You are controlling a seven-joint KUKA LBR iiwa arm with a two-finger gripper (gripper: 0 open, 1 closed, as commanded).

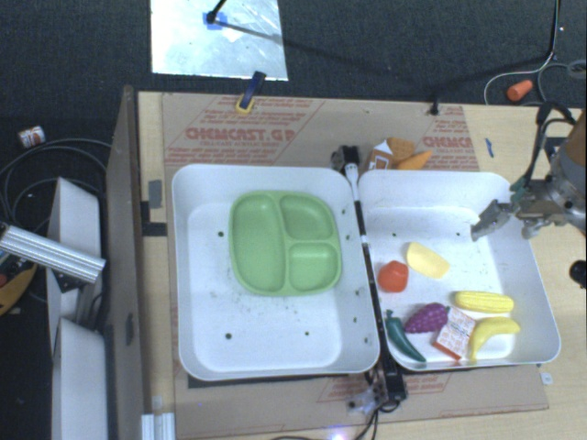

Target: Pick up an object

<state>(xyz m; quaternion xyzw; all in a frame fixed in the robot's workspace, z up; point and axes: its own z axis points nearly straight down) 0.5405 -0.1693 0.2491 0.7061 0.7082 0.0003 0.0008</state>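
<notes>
Camera view, from the near edge outward. Along the near rim of the right bin (541,337), five pieces crowded together: one green pepper (404,337) in the near left corner, beside the wall shared with the left bin; one purple grape bunch (426,317) just beside it; one red-and-white packet (454,335) touching the grapes; one banana (491,333) toward the near right corner; one corn cob (483,301) just behind the banana. Little open room between these five, and the near rim close at hand.

Farther in, toward the middle of the right bin: one red tomato (393,276) close to the shared wall, and one pale yellow lemon-like piece (426,259) just beside it, apart from the near cluster. Seven loose pieces in all, every one in the right bin.

Far half of the right bin: bare white floor, with open room along the far rim and the far left corner.

Gripper (507,222) over the far right part of the right bin, near its right rim, fingers spread wide, gripping none of the pieces, well apart from them all; closest to the lemon-like piece.

Left bin (206,337): one green divided plate (284,244) with three compartments, about central, a band of bare floor on all four sides.

Beyond the far rims, on the cardboard sheet (303,122): orange toy pieces (404,157), number hard to tell.
</notes>
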